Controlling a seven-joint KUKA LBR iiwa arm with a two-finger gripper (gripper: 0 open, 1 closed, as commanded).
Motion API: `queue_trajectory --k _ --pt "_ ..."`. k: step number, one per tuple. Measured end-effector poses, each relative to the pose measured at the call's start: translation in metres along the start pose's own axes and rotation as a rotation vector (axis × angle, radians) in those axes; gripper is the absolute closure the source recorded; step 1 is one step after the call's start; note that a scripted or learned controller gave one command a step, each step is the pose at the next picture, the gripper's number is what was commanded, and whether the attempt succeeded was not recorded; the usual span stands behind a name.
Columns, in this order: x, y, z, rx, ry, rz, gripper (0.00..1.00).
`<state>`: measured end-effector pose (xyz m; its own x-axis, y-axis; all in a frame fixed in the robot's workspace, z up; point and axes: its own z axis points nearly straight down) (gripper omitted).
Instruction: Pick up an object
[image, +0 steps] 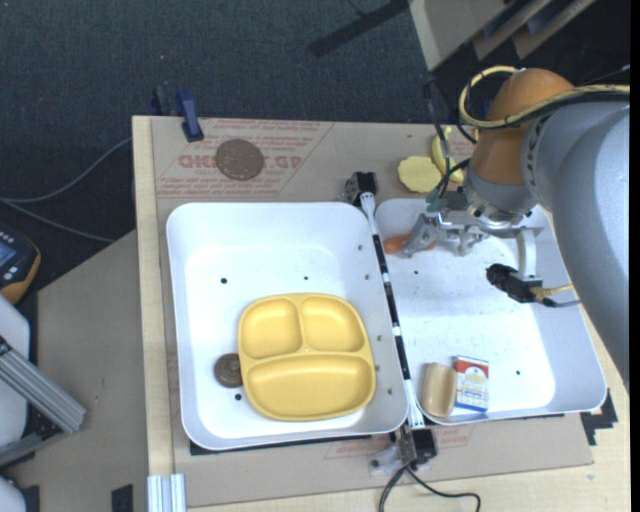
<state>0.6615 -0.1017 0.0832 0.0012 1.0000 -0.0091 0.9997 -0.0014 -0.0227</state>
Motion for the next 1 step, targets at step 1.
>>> queue_trajectory --k 1 --pt "0.0015 -0.0005 -0.0001 -0.001 -0.002 0.001 0.00"
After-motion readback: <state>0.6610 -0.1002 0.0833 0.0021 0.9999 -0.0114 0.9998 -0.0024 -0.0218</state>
